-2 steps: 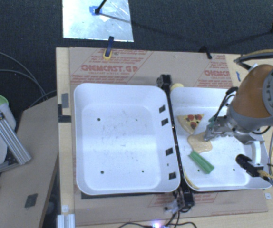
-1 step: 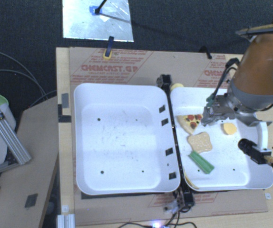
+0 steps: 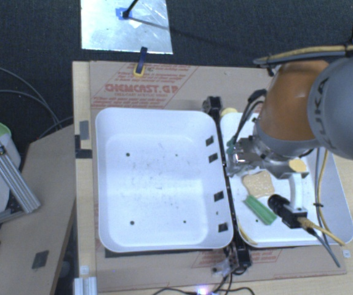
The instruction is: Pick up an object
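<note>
Green block (image 3: 260, 209), oblong and flat-sided, is seen in the right bin (image 3: 339, 226) beside a tan speckled sponge (image 3: 257, 185); the gripper's (image 3: 241, 154) state cannot be told. Printed cardboard (image 3: 142, 88) lies beneath.

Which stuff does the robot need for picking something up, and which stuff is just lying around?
For the job: green block, tan spongy piece, yellow thing, right bin, robot arm.

Lying about: left bin, shiny sheet, metal frame.

Green block (image 3: 259, 209), white bins (image 3: 158, 121)
</note>
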